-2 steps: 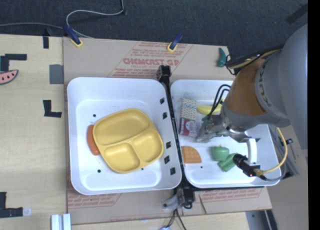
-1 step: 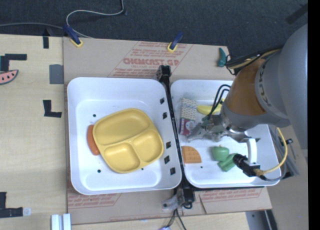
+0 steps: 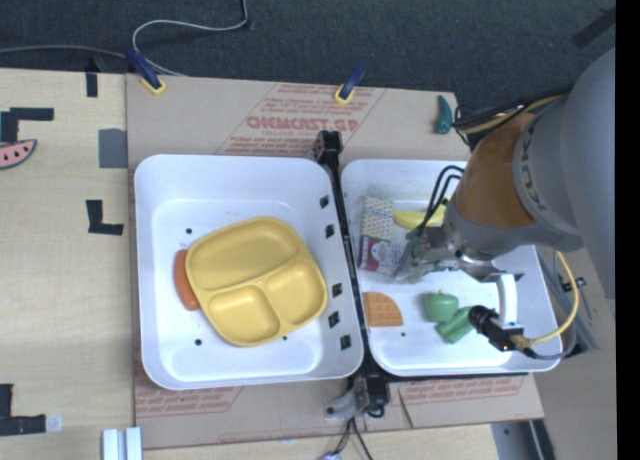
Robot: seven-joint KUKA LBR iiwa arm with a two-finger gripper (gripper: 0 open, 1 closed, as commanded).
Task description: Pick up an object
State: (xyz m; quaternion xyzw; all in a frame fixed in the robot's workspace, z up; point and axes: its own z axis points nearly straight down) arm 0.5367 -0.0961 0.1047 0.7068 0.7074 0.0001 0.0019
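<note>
while the gripper [image 3: 412,260] sits low in the right bin [image 3: 520,358], can't tell its grip state from this angle. nearest candidate is the small patterned packet [image 3: 376,233], just left of the tool, touching or nearly, long axis running near-far. green object [image 3: 446,313] lies just near-right, waffle piece [image 3: 381,309] near-left. yellow tray [image 3: 256,279] is well apart in the left bin [image 3: 160,348].

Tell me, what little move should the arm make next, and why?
Probably lower the claw a touch: it hangs in the right bin over the small packet, with a green toy and a waffle nearby.
</note>
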